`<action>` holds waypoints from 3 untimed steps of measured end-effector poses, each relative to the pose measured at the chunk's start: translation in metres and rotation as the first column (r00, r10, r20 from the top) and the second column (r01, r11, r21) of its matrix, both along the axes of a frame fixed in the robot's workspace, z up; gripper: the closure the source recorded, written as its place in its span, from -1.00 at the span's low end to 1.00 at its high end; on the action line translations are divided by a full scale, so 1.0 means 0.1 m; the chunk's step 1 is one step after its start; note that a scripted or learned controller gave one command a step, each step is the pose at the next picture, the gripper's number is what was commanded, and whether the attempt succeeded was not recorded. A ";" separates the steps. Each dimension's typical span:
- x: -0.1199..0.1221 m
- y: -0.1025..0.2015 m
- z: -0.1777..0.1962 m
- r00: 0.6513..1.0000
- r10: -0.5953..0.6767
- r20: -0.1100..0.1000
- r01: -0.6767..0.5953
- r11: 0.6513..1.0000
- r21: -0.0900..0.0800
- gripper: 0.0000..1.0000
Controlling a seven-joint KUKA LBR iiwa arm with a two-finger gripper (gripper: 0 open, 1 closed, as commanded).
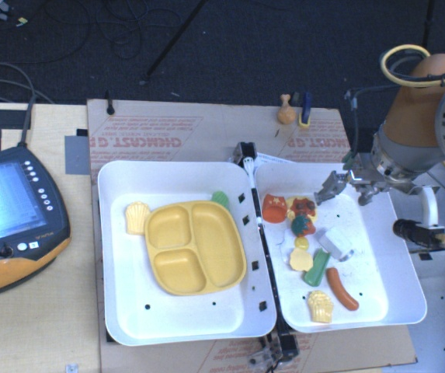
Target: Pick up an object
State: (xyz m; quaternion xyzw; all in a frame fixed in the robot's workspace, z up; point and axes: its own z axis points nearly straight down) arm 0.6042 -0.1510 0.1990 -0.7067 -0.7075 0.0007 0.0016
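The gripper (pixel 345 186) hangs over the upper right part of the right bin (pixel 397 286), its two fingers spread wide apart, one pointing left toward the toys and the other out to the right; nothing sits between them and they touch none of the objects. The grey arm with its orange band (pixel 416 111) comes in from the right edge above it. The things to pick lie in the right bin, clustered along its left half: one red piece (pixel 274 207) and one red-and-yellow piece (pixel 303 206) near the top, one dark green and red piece (pixel 302 225) just below them, one grey block (pixel 335 245) to their right, one pale yellow piece (pixel 300 259), one green piece (pixel 316 267) touching it, one red sausage (pixel 342 289) lower right, and one yellow corn piece (pixel 321 307) at the bottom. The left bin (pixel 121 286) holds one yellow divided tray (pixel 194 247) with three compartments, one pale yellow shell-like piece (pixel 136 217) touching its left edge, and one green piece (pixel 220 198) peeking out behind its top edge.
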 end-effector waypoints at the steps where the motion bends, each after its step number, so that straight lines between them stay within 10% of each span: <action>1: 0.00 0.00 0.10 1.000 0.001 -0.001 -0.001 1.000 0.001 1.00; 2: -0.35 -0.02 1.42 1.000 -0.001 0.009 0.001 1.000 -0.003 1.00; 3: -1.06 0.68 1.69 1.000 0.003 -0.002 -0.003 1.000 0.001 1.00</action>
